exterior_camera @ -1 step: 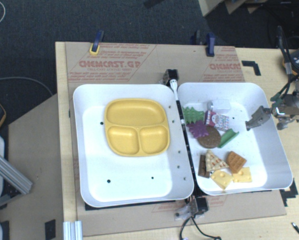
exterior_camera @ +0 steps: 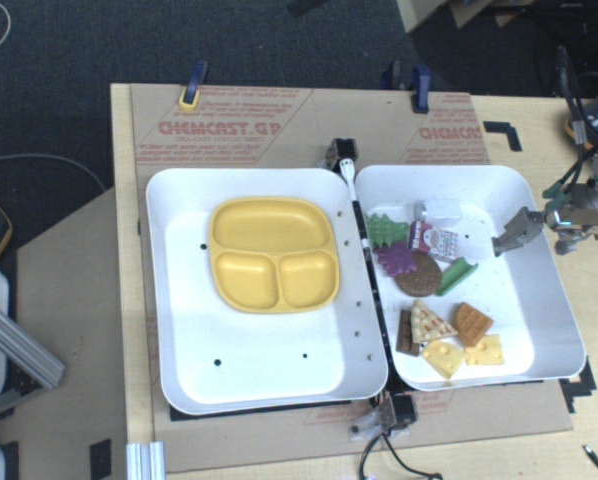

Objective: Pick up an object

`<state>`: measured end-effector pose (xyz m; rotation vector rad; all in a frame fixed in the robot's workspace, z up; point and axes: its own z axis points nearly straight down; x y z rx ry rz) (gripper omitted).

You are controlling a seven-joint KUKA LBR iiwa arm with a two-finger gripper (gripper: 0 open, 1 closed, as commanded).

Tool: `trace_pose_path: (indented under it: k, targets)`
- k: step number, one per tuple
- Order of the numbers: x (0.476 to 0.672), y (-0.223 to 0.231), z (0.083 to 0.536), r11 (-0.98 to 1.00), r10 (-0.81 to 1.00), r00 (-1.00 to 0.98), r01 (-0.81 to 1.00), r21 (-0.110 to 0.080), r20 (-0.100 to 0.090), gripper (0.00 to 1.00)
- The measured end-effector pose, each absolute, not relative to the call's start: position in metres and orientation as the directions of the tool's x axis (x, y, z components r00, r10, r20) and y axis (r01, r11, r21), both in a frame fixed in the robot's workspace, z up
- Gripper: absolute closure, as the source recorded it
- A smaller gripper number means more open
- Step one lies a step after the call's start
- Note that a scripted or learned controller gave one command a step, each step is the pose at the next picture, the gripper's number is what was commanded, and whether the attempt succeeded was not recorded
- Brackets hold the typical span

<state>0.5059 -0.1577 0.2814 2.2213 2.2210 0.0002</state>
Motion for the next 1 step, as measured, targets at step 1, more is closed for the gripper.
trace_pose_path:
  k: [1]
  targets:
    - [0.5051,-0.1616,0.238,-0.001,1.0,0.001,1.0,-0.006,0.002,0.0]
